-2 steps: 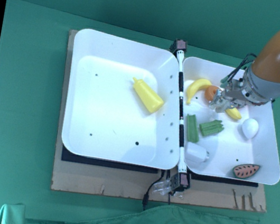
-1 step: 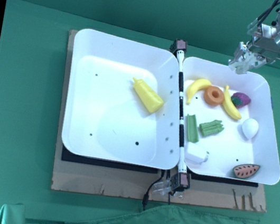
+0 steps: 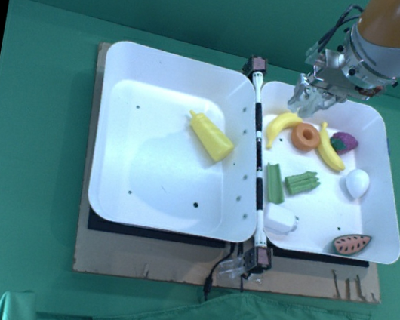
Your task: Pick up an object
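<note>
Sitting in the right bin (image 3: 389, 198) are 2 bananas (image 3: 281, 125), an orange ring (image 3: 306, 136), a purple piece (image 3: 344, 142), a white egg (image 3: 357, 183), green stalks (image 3: 302, 182) and a watermelon slice (image 3: 351, 243); the tool (image 3: 312, 100) hovers above the ring at the bin's far edge, nothing between its fingers, spread unclear; a yellow bottle (image 3: 210, 136) lies alone in the left bin (image 3: 134, 75).
</note>
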`<state>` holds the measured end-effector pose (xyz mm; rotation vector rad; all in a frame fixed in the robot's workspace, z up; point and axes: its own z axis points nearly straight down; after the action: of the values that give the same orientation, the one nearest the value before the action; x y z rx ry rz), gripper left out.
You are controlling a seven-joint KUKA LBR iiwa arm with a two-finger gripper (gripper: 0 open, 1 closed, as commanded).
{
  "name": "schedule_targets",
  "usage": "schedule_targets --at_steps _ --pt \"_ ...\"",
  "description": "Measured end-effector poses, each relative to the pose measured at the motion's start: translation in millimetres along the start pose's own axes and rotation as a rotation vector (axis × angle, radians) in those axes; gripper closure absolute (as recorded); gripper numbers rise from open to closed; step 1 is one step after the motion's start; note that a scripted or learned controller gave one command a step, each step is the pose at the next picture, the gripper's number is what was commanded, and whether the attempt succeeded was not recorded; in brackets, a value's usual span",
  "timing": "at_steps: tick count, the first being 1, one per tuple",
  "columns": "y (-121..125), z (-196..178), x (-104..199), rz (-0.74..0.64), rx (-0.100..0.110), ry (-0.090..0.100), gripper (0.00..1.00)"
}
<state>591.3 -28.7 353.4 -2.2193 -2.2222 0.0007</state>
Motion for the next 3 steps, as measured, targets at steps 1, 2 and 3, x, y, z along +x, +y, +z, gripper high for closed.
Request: schedule_targets --at_steps 1,2,3 --pt "29.9 -13.2 46.9 -0.001 -0.009 0.0 1.0" --pt "46.5 -27.8 51.2 0.004 -0.009 -0.001 1.0" --pt "69.7 -32.5 100.3 0.0 -0.009 0.001 1.0"
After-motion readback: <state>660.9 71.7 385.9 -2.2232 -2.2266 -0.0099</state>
